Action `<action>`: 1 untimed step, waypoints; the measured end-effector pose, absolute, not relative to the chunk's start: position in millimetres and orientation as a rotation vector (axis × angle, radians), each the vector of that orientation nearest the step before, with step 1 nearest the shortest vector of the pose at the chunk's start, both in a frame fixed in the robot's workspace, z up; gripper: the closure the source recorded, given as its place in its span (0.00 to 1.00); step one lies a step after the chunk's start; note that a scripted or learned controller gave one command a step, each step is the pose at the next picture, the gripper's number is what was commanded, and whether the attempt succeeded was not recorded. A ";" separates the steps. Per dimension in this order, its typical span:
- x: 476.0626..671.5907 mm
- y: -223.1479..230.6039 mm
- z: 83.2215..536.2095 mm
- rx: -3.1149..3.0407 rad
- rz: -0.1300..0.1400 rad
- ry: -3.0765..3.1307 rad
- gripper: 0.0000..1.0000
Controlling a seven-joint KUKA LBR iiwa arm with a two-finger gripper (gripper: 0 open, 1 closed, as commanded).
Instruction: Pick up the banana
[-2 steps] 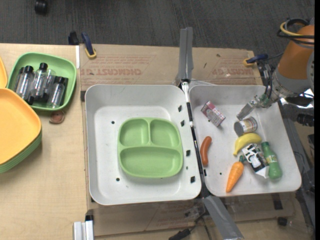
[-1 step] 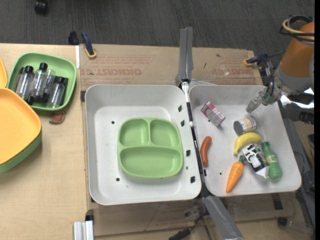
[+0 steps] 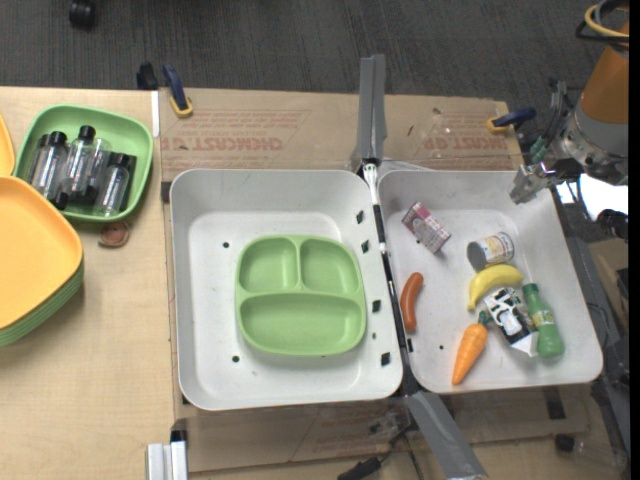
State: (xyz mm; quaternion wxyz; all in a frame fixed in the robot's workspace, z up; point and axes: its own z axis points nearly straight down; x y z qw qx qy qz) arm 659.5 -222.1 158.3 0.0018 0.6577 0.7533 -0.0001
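Observation:
The yellow banana (image 3: 493, 283) lies in the right bin (image 3: 440, 348), curved, just below a small tin can (image 3: 492, 249) and above a green bottle (image 3: 540, 320). My gripper (image 3: 531, 180) hangs over the bin's upper right corner, well up and to the right of the banana and apart from it. Nothing shows between its fingers.
An orange carrot (image 3: 468, 352), a red sausage (image 3: 411, 300) and a pink packet (image 3: 427, 227) also lie in the right bin. The left bin (image 3: 200, 268) holds a green divided plate (image 3: 300, 295). Orange plates (image 3: 35, 263) and a green tray of bottles (image 3: 85, 163) sit at far left.

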 end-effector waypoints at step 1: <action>659.7 -218.1 210.6 1.810 -0.001 2.562 1.00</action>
